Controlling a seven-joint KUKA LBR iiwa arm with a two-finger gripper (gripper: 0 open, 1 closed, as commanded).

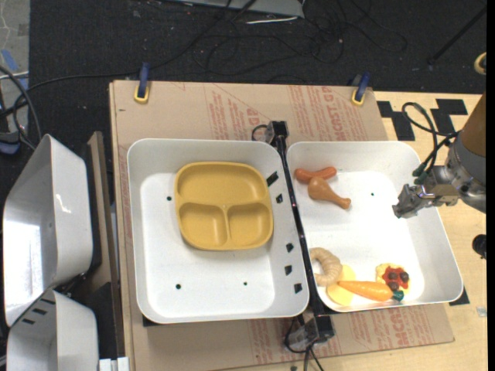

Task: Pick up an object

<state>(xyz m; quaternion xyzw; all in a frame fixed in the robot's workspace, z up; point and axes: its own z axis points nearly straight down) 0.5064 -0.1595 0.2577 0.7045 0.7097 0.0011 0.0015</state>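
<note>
Drumstick [330, 193] untouched in right bin [433, 238], jaws [407, 205] over right side, well apart, grip state unclear

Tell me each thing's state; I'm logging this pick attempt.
Yellow three-compartment plastic plate: upright, flat in left white bin.
Orange toy hot dog: lying in right white bin, touching tan toy drumstick.
Orange toy carrot: lying by the near wall.
End effector: above right bin, holding nothing visible.

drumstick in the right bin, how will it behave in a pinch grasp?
The drumstick looks like rigid moulded plastic, so probably stiff and light. Its rounded, tapering shape may let it slip or roll. It touches the sausage, which could get nudged.
</note>
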